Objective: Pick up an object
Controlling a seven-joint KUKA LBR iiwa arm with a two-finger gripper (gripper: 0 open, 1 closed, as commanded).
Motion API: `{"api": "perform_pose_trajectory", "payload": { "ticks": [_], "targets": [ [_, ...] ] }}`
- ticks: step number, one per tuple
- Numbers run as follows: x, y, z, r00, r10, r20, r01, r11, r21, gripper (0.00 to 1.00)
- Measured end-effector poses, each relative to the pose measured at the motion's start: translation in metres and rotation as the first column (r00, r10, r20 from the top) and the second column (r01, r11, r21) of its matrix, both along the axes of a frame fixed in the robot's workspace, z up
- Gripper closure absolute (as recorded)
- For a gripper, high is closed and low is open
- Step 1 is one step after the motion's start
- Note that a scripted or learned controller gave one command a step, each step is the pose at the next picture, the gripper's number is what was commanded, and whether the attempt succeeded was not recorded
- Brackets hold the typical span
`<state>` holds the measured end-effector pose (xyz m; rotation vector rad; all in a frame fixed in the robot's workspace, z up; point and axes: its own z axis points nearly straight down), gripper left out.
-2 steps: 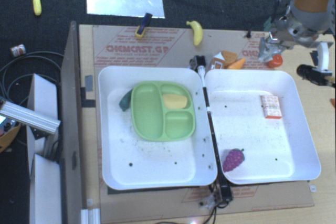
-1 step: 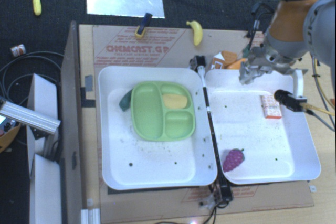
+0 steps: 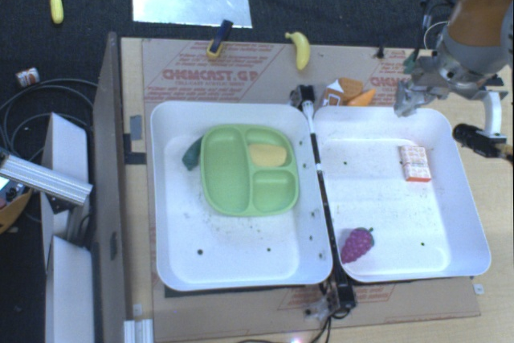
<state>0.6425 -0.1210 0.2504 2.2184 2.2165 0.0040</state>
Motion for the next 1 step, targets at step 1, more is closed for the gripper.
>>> {"api": "perform_pose_trajectory", "payload": {
  "ticks": [1],
  "targets": [
    [0.0279,-0.0096,0.0197,1.0,0.006,0.001,-0.006,1.0,0.001,1.0]
  ]
}}
